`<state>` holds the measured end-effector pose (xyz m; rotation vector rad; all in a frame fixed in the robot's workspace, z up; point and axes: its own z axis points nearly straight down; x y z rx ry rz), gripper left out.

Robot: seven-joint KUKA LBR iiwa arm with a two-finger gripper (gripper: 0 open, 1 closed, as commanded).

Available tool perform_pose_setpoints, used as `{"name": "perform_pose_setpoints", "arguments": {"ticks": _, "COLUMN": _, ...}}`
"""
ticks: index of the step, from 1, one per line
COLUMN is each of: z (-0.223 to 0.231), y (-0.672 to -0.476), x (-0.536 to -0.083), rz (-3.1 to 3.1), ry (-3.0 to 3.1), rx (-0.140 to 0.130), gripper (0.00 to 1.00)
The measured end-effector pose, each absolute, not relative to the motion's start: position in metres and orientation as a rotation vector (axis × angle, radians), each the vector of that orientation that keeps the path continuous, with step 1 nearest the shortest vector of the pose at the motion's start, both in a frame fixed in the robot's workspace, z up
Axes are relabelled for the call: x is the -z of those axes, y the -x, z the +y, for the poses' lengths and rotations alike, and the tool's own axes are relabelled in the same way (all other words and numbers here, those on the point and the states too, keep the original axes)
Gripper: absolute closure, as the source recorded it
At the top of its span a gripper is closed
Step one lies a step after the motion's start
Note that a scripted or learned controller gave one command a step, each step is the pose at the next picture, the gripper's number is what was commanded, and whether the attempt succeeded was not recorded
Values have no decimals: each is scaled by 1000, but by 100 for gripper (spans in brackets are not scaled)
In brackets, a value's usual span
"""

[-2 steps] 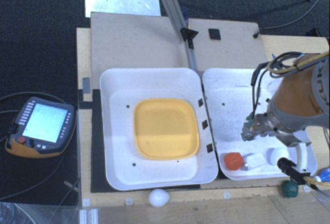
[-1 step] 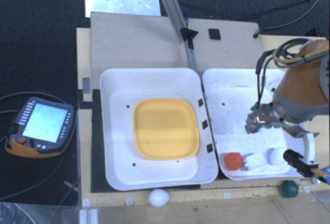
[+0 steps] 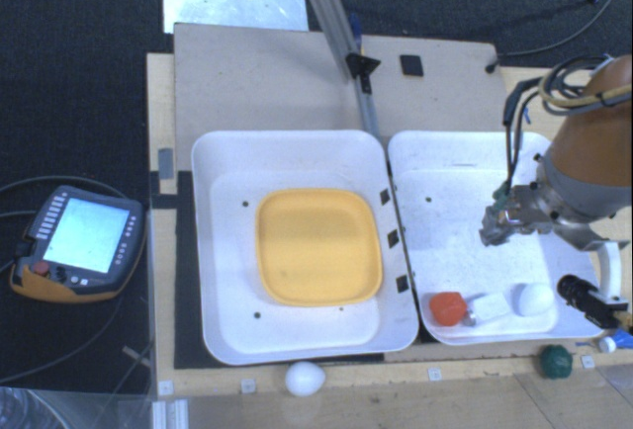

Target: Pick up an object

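Gripper (image 3: 497,224), finger state cannot be told, over right bin (image 3: 435,170): lower squarely onto near red object (image 3: 447,308), clear of white ball (image 3: 534,299).

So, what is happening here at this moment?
A robot arm reaches in from the right, and its gripper hangs over the right bin. Near that bin's front edge lie a red object and a white ball. The left bin holds a yellow plate. Nothing is picked up yet.
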<state>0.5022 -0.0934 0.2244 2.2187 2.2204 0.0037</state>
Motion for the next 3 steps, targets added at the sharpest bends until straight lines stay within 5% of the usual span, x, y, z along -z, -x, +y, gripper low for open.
{"name": "perform_pose_setpoints", "arguments": {"ticks": 3, "z": 62, "y": -536, "x": -211, "rz": 2228, "ry": -2216, "rx": -2, "gripper": 100}}
